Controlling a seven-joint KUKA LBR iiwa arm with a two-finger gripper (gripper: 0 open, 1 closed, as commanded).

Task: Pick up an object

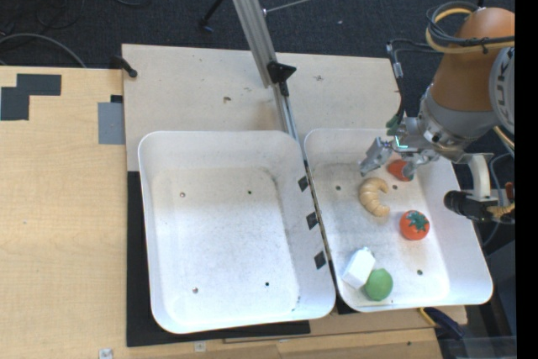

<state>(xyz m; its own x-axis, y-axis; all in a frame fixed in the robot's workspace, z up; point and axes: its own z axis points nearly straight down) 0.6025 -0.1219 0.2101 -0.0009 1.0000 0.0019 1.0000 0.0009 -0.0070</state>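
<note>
My gripper (pixel 393 161) hangs over the far part of the right bin (pixel 458 282), its fingers spread open. A small red-orange object (pixel 401 171) lies in the bin just below and between the fingertips, partly hidden by them, and I cannot see it being held. A tan croissant-shaped piece (pixel 375 197) lies just in front of the gripper. Further toward the front are a red tomato with a green top (pixel 414 224), a white block (pixel 359 266) and a green ball (pixel 379 284).
The left bin (pixel 168 155) sits beside the right one, with a divider carrying black clips (pixel 309 219) between them. A slanted metal rail (pixel 252 21) rises behind the bins. A black cable fitting (pixel 471 203) sticks out at the right bin's edge.
</note>
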